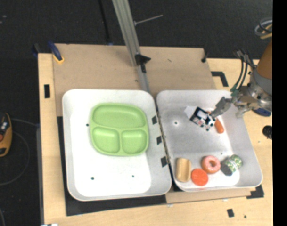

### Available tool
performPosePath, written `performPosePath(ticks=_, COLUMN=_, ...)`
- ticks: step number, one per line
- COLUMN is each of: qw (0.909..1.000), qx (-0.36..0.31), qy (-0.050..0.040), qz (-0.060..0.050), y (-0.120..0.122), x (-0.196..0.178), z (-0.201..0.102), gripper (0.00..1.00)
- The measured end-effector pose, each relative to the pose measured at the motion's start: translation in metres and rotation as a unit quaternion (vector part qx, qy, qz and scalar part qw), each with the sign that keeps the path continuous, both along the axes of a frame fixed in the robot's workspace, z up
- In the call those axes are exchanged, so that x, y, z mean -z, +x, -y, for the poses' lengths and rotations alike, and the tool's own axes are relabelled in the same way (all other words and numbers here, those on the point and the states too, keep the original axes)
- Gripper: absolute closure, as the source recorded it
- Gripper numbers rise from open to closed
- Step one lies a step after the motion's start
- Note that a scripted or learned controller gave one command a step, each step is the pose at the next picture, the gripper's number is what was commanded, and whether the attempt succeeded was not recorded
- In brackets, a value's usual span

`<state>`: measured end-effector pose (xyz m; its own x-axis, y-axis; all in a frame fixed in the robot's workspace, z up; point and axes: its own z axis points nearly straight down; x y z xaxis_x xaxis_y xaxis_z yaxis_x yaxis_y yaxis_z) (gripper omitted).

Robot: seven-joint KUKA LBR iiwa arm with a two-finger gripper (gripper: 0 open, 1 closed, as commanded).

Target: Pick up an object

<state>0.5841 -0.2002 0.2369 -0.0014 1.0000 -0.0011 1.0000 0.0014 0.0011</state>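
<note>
My pincer (213,118) is low in the right bin (181,102), toward its far right corner, directly over a small black-and-white object (200,116). Whether anything is gripped, or how wide I stand, I cannot tell at this resolution.

Candidate object: the black-and-white item lies on the bin floor in the far half, with a small orange piece (219,126) just beside it toward the right wall. It appears small, light and rigid, probably a printed plastic or card piece; judged low risk of damage, moderate risk of slipping. A hold across its narrower width seems best.

Right bin, near edge, from the inner wall outward: a tan cylinder (182,169), an orange-red ball (199,177), a pink doughnut (210,164) touching or nearly touching it, and a green-and-white lump (232,164) near the right corner. The doughnut looks soft; the ball may roll.

Left bin (72,140): one green divided tray (118,128), three compartments, lying toward the far side.
</note>
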Motion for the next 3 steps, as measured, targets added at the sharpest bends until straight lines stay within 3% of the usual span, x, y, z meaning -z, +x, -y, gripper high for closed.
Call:
performPosePath(ticks=1, qw=1.0, qx=0.001, qy=-0.0002, qz=-0.001, y=0.004, x=0.061, z=0.004, gripper=0.0)
performPosePath(ticks=3, qw=1.0, qx=0.002, qy=-0.0003, qz=-0.001, y=0.002, x=0.137, z=-0.002, gripper=0.0)
